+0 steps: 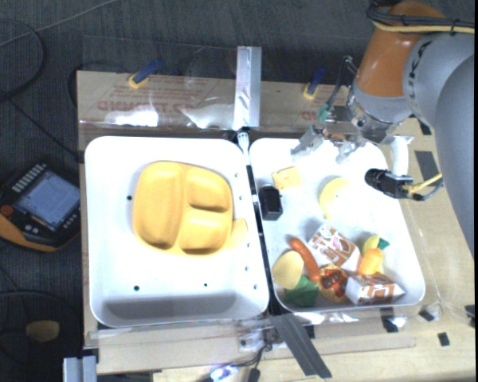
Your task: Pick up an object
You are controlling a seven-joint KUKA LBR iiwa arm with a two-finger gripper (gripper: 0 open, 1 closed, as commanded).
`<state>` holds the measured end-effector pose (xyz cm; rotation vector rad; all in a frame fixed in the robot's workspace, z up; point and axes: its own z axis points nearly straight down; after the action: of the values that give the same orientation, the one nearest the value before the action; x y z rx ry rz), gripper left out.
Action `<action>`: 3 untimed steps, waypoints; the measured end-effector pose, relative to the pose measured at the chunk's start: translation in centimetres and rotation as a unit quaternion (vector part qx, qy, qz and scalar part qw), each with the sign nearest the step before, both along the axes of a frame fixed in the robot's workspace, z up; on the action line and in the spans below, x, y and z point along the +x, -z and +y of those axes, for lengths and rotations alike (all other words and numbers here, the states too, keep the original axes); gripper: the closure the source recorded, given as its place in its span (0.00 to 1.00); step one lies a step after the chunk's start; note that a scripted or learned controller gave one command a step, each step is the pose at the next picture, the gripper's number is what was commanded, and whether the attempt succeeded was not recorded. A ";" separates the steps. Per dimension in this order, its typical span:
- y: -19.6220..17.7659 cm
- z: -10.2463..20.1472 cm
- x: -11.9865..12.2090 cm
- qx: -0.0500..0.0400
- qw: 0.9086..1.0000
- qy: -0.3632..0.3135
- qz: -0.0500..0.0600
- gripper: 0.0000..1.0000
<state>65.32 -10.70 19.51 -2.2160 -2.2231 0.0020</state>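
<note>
end effector (327, 143) hovers above right bin (414, 249), just above yellow lemon (332, 192).

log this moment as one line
arm: over right bin's far edge | gripper: open, holding nothing | yellow tray: left bin | toys: right bin

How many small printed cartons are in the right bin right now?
2. One carton lies near the middle of the right bin; the other carton sits at its near right corner. Both are in a cluster of toy food, so another could be hidden.
</note>
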 end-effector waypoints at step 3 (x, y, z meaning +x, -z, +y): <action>3.3 -2.3 1.5 -0.001 0.998 0.067 0.000 1.00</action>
<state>66.81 -12.98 16.24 -2.3616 -2.0716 0.0043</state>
